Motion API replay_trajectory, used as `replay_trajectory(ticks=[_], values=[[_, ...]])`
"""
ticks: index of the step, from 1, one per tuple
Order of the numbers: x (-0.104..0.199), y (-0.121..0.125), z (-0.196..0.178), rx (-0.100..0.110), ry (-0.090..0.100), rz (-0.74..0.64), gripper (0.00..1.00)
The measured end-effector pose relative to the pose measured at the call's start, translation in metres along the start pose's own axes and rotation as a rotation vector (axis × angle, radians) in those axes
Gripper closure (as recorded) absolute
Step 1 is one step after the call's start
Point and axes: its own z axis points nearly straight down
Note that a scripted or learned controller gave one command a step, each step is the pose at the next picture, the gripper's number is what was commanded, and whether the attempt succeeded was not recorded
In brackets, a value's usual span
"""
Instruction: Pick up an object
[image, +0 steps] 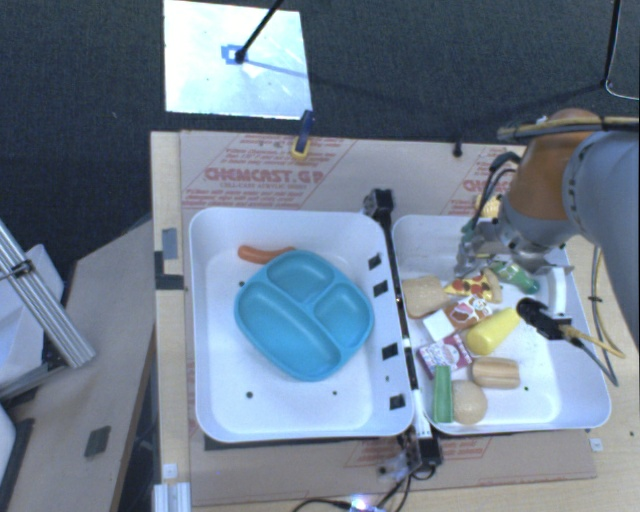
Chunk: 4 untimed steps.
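Hanging just above the pizza in the right bin, the gripper hid whether it was spread or closed. The bread lay just left of the pizza, and a yellow fruit just below it.

Bench with left bin, right bin.

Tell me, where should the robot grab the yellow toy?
Probably around the middle of the yellow toy, from straight above. It lies flat and long, slanting in the right bin, so the gripper should close across its narrow width.
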Motion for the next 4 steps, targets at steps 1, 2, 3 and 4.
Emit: replay_trajectory(ticks=[1, 2, 3, 4], values=[[-0.001, -0.006, -0.059, 0.009, 0.006, 0.001, 1.00], [0.003, 0.000, -0.105, 0.010, 0.006, -0.004, 1.00], [0.003, 0.002, -0.121, 0.013, 0.007, -0.004, 1.00], [0.052, -0.015, -0.112, 0.017, 0.009, -0.007, 1.00]])
